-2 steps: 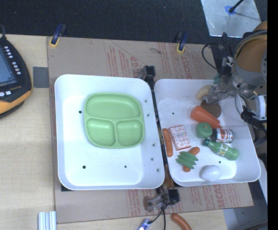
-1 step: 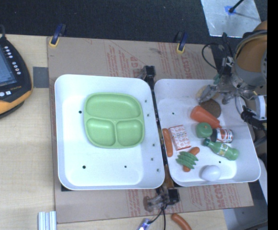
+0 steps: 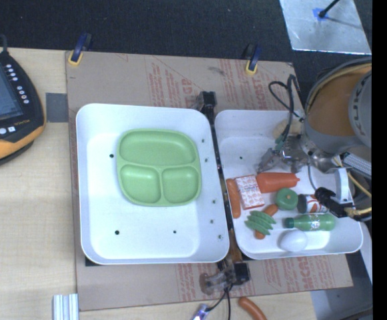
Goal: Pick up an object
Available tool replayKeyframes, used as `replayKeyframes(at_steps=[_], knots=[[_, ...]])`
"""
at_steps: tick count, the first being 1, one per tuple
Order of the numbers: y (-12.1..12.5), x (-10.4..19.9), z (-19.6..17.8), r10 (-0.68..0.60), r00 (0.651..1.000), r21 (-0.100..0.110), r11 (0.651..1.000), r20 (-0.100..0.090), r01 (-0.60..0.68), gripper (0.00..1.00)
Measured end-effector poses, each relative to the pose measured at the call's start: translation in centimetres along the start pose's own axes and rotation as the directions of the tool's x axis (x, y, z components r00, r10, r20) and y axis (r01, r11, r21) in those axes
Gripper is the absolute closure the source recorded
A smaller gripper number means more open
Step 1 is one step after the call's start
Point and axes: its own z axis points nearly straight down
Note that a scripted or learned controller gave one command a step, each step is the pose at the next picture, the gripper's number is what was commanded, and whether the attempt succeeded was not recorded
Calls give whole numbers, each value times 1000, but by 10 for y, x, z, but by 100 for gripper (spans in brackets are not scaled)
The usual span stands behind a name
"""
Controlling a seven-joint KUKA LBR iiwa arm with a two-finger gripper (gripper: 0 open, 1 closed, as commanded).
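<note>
The gripper hangs low in the right bin, its fingers apart and holding nothing. The orange carrot lies just below them, beside a red-and-white packet.

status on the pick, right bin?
Pincer low in the right bin, nothing visibly held. Orange carrot just below it, beside the red-white packet. Items tightly clustered; green plate sits in the left bin.

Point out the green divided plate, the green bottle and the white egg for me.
green divided plate (image 3: 158, 166): camera view, centre ridge where its compartments meet.
green bottle (image 3: 313, 223): camera view, middle of its body.
white egg (image 3: 293, 241): camera view, top of its shell.
</note>
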Motion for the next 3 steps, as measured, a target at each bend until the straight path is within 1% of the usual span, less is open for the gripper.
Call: replayKeyframes(at_steps=[1,2,3], knots=[[-59,-40,0,1,1000,-1,1000,1,-1,0],[44,-60,-1,3,1000,-2,1000,-1,-3,0],[66,-60,-1,3,1000,-2,1000,-2,-3,0]])
